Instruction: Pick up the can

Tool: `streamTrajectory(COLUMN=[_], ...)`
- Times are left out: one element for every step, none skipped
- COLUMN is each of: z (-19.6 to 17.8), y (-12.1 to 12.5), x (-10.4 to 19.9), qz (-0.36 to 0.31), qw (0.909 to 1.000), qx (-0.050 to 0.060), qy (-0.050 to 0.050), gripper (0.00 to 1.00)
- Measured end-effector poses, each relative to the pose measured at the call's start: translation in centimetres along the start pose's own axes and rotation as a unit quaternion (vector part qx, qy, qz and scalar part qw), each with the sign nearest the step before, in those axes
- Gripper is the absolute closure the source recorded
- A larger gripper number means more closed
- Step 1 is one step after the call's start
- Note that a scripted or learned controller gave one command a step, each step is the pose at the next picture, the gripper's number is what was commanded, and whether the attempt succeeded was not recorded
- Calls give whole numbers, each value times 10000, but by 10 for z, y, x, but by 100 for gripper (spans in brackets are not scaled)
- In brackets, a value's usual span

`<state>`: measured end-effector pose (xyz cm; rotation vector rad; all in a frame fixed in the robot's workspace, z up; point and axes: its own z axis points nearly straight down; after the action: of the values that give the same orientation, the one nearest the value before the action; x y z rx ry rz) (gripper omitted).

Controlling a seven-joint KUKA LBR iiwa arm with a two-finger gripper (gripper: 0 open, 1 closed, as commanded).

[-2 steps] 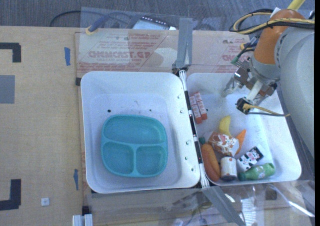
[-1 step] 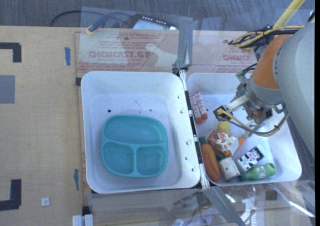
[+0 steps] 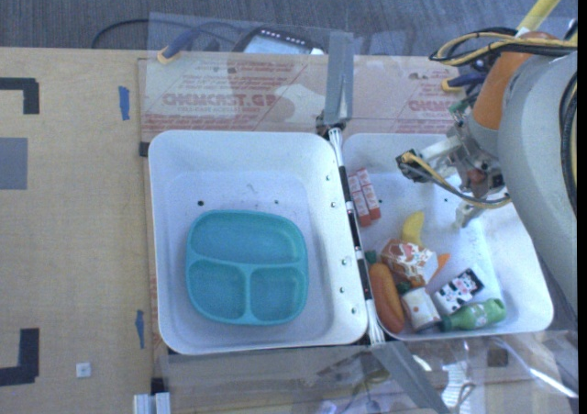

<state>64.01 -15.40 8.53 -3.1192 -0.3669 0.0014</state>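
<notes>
Robotics lab, taped bench [image 3: 64, 219], loose cables [image 3: 197, 31]

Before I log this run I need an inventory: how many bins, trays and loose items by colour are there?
White bins: 2
Teal tray: 1
Red box: 1
Yellow item: 1
Orange carrot-like item: 1
Green bottle: 1
Black-and-white item: 1
Other small items, hard to identify: 2
Total: 10

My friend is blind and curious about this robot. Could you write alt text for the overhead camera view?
A grey robot arm reaches from the right, its gripper above the right white bin, where toy foods, a small can and a green bottle crowd the near end. The left bin holds a teal divided plate.
</notes>
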Motion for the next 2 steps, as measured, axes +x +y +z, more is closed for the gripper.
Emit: streamTrajectory(z=[-12, -125], y=[-2, -45], x=[2, 33], qz=[-31, 134], qw=[10000, 9999], qx=[0, 0], qy=[5, 12], gripper=[100, 100])
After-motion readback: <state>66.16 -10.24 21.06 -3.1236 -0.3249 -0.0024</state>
